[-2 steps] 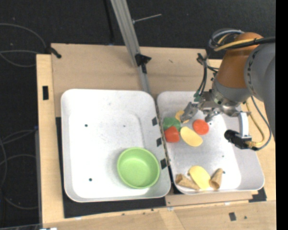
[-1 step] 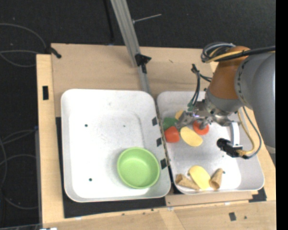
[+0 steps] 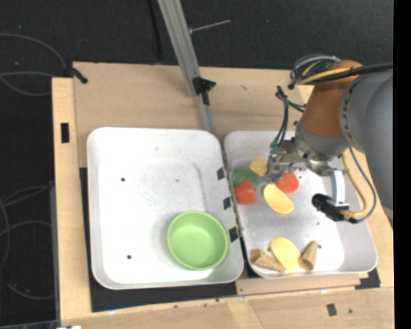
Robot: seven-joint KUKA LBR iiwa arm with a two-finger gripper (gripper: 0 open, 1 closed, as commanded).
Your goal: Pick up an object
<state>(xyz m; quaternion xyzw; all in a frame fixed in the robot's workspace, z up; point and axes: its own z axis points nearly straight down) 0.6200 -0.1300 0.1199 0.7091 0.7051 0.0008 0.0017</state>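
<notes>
My gripper [image 3: 281, 164] hangs low over the upper middle of the right bin [image 3: 349, 252]. Right beside it lie a small yellow piece [image 3: 259, 166] on its left, a red-orange piece [image 3: 288, 181] just below it, and a yellow oval [image 3: 279, 199] a little further down. At the bin's left wall sit a green piece [image 3: 244, 175] and a red piece [image 3: 245, 193]. Near the front edge lie a yellow piece [image 3: 284, 252] and two tan cone-shaped pieces [image 3: 264, 259] [image 3: 308, 256]. Nothing shows between the fingers.
The left bin [image 3: 123, 156] holds a green bowl [image 3: 197, 240] near its front right corner. A slanted metal pole [image 3: 181, 43] rises behind the bins. The grey arm with its orange band [image 3: 329, 112] covers the right bin's back right part. A black cable fitting [image 3: 327, 205] hangs beside the wrist.
</notes>
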